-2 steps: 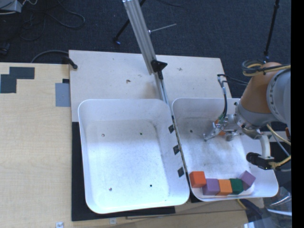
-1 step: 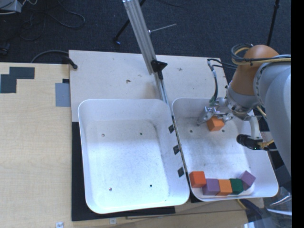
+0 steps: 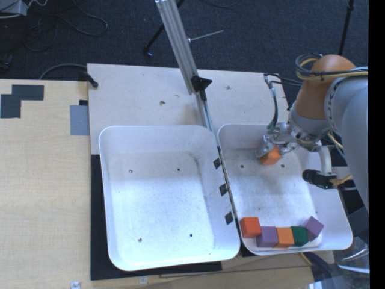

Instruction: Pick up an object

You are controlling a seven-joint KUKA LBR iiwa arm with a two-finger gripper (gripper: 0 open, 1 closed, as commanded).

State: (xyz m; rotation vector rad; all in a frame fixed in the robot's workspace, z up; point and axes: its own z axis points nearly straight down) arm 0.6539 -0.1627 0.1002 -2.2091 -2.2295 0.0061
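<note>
Two bins sat side by side. Five blocks (image 3: pixel 281 232) lay in a row along the right bin's (image 3: pixel 337 236) near wall; the left bin (image 3: pixel 114 221) lay beside it.

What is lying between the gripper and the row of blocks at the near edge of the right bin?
Nothing: in the camera view only bare white bin floor separates the gripper from the row of blocks.

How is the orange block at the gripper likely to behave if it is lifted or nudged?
The orange block looks like the solid, flat-faced blocks lying along the right bin's near edge, so it is probably stiff and should slide rather than roll. It is small beside the gripper, so likely light. Its smooth faces might slip from a loose pinch.
</note>
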